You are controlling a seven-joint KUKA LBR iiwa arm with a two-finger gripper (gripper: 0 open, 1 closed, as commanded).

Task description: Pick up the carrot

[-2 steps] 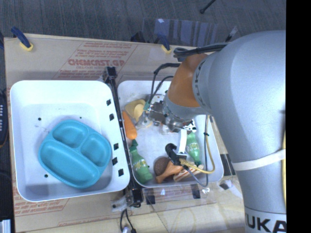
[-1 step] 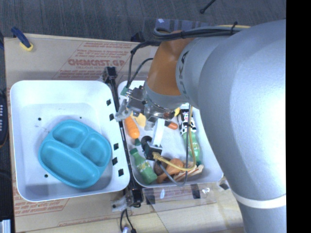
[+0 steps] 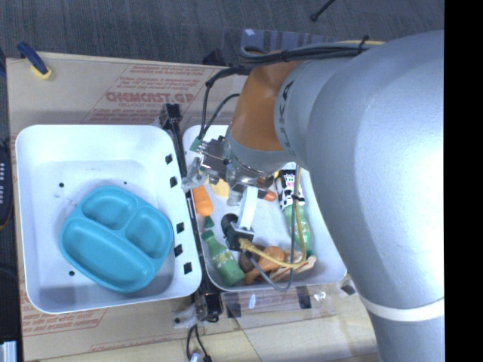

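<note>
The carrot (image 3: 201, 200), small and orange, lies in the right bin (image 3: 326, 276) against its left wall, close to the divider between the bins. My gripper (image 3: 220, 173) hangs low over that bin's upper left part, just above and to the right of the carrot. The big grey arm with its orange band (image 3: 260, 119) covers much of the bin. Nothing shows as held, and the wrist hides the gripper's state.
Packed into the right bin are a green bottle (image 3: 219, 256), a black-and-white spotted bottle (image 3: 287, 191), a green item (image 3: 301, 228) and brown toy foods (image 3: 268, 261). A blue divided plate (image 3: 117, 236) lies in the left bin (image 3: 30, 202).
</note>
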